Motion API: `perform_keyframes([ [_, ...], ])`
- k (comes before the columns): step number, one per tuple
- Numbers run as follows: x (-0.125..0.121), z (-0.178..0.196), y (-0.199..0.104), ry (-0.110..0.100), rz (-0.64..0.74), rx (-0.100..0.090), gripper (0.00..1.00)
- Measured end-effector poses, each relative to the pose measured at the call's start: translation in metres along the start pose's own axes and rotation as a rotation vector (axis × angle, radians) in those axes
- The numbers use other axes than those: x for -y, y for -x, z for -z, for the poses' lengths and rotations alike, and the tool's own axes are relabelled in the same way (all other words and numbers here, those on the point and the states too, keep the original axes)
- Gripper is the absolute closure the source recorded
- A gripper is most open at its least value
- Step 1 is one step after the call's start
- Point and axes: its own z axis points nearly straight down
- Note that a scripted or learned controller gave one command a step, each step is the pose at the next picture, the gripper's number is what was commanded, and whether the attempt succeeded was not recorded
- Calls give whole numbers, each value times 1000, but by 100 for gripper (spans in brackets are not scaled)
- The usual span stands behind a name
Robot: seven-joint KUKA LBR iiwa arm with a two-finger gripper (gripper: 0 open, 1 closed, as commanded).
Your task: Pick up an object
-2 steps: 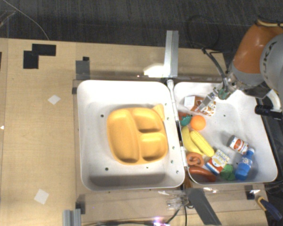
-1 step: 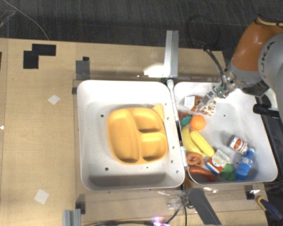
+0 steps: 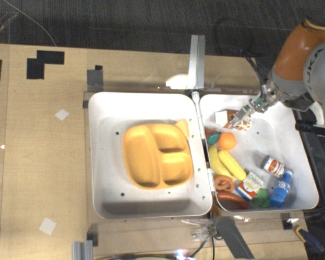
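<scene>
The right bin (image 3: 306, 161) holds several small things. An orange ball (image 3: 226, 141) lies near its left wall, with a yellow corn cob (image 3: 231, 164) just in front of it. A red can (image 3: 273, 167), a blue bottle (image 3: 281, 192), a small printed carton (image 3: 249, 184), a green piece (image 3: 261, 200) and a red sausage (image 3: 231, 197) crowd the front. A white card (image 3: 222, 116) and a small printed packet (image 3: 242, 124) lie at the back left. My gripper (image 3: 248, 111) hangs over the back of this bin, right above the packet; contact is unclear.
A yellow divided tray (image 3: 157, 155) takes up most of the left bin (image 3: 105, 145). A metal post (image 3: 197, 58) stands behind the wall between the bins. The arm's orange band (image 3: 295, 50) comes in from the upper right.
</scene>
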Motion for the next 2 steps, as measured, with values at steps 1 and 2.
perform_keyframes([
  [1, 29, -19, 2, -5, -24, 30, 0],
  [2, 27, -19, 26, -17, -50, 3, 0],
])
